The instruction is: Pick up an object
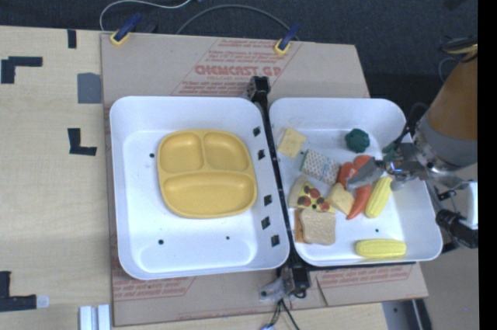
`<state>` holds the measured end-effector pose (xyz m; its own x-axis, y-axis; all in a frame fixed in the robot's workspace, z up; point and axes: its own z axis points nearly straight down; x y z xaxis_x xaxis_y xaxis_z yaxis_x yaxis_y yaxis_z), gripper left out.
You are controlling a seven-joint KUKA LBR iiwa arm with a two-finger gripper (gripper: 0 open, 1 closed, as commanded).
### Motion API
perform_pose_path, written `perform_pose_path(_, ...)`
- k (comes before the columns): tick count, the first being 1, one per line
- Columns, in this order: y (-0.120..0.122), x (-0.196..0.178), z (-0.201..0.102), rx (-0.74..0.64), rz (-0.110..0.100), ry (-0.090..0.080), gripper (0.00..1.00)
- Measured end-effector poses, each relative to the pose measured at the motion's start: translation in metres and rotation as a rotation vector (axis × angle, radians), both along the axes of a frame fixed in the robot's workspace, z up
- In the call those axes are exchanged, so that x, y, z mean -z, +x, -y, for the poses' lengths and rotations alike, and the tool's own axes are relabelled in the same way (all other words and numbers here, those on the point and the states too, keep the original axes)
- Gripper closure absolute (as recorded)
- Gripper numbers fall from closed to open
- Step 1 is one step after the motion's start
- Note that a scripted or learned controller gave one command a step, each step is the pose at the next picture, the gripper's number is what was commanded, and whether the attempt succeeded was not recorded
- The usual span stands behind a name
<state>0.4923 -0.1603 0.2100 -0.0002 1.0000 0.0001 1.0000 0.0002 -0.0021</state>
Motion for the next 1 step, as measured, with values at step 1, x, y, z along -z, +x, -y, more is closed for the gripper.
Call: perform_pose_path(1,0.0422,0.1068,0.0015,-0.001,0.020,-0.005,0.00)
